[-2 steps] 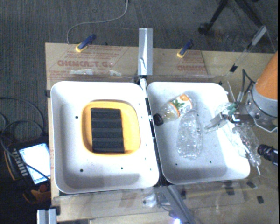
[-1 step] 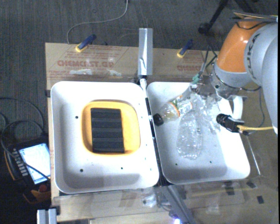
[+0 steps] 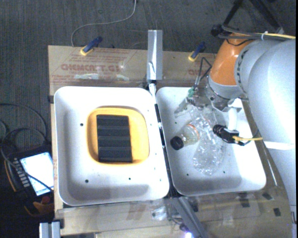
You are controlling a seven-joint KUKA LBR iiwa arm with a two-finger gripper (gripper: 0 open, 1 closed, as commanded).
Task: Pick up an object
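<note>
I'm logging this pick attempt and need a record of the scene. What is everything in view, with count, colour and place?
White bins: 2, white, side by side on the bench; left bin, right bin.
Yellow tray: 1, yellow with a black ribbed insert, middle of the left bin.
Clear plastic bottle: 1, crumpled, see-through with a black cap, middle of the right bin.
Cardboard sheet: 1, brown with red print, behind the bins.
Clamps: 2, blue and yellow, on the cardboard's back edge, one at left, one at right.
Tablet: 1, lit screen, on the floor left of the bench.
Robot arm: 1, grey with an orange band, over the right bin.
Gripper: 1, at the back of the right bin, above the bottle.
</note>
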